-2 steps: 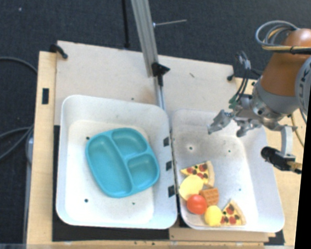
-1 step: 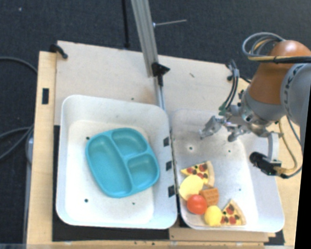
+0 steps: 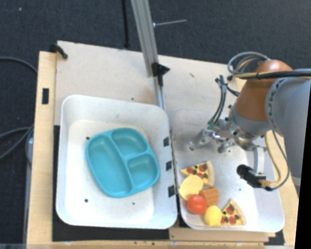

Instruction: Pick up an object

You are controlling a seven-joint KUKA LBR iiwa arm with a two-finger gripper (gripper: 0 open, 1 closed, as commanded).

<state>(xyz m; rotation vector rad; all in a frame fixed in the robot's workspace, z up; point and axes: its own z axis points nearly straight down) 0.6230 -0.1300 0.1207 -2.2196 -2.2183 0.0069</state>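
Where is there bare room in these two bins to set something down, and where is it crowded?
Left white bin: bare floor in a band all around the blue three-compartment plastic tray, widest along its near edge. Right white bin: bare at its near right side. Crowded: its near left corner, packed with toy food, including a red tomato and pizza slices.

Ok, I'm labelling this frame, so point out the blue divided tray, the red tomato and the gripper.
blue divided tray [image 3: 122, 161]: camera view, on its middle divider.
red tomato [image 3: 196, 204]: camera view, on its top.
gripper [image 3: 211, 143]: camera view, midway between the fingertips.
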